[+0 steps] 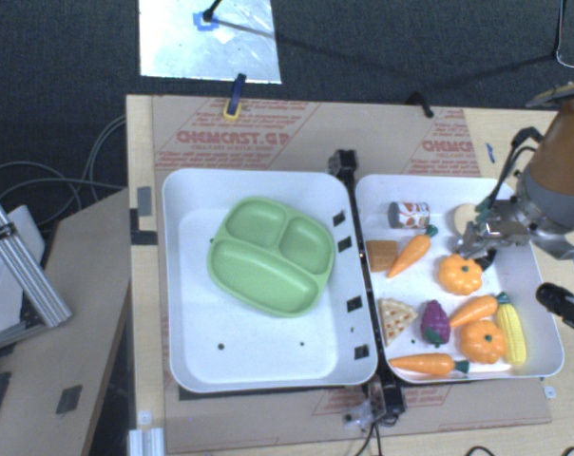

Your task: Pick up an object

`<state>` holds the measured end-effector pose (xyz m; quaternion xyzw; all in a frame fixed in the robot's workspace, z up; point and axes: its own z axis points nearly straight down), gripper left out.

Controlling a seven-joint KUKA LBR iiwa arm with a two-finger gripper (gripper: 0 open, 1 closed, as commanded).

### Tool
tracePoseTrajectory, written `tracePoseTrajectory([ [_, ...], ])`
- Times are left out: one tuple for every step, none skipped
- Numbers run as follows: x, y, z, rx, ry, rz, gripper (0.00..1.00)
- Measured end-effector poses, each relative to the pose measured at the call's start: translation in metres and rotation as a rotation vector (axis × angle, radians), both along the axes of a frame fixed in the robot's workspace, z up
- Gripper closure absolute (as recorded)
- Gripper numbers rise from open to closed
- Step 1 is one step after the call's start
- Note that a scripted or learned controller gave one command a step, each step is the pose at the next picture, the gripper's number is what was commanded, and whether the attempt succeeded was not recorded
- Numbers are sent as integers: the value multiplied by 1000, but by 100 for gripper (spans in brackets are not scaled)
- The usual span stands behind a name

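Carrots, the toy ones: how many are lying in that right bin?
3. One carrot leans near the bin's middle, another carrot lies between the two pumpkins, and a third carrot lies along the front edge. The gripper might hide more.

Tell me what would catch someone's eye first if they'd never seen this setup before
The big green divided plate lying alone in the left bin stands out first. Next comes the bright cluster of toy food in the right bin: carrots such as the one by the divider, two small pumpkins, a corn cob, a purple piece and a can. The gripper hangs just above the upper pumpkin.
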<state>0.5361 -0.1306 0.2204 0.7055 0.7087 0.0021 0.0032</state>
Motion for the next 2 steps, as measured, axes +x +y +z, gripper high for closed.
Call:
tracePoseTrajectory([
  [23,49,-7,3,4,6,100],
  [37,103,10,4,5,6,100],
])
